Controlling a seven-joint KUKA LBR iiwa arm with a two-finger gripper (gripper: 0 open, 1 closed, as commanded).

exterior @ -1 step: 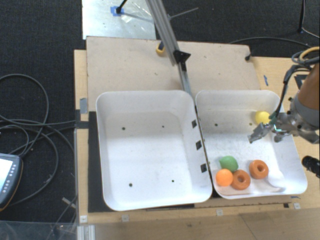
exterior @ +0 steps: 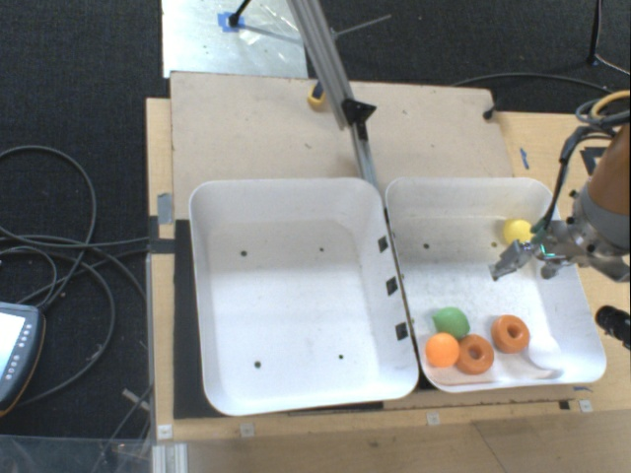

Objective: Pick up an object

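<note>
While the arm (exterior: 606, 200) reaches in from the right, its gripper (exterior: 527, 256) hangs over the right bin (exterior: 463, 200), just below a small yellow ball (exterior: 516, 230); whether its grip is released or clenched cannot be told, and nothing is seen held. That ball is round, plain and glossy, lying near the bin's far right side. Along the near edge sit a green ball (exterior: 452, 321), an orange ball (exterior: 442, 349) touching an orange ring (exterior: 474, 354), a second orange ring (exterior: 510, 333), and a white piece (exterior: 544, 361). No writing or labels are readable on any object.
</note>
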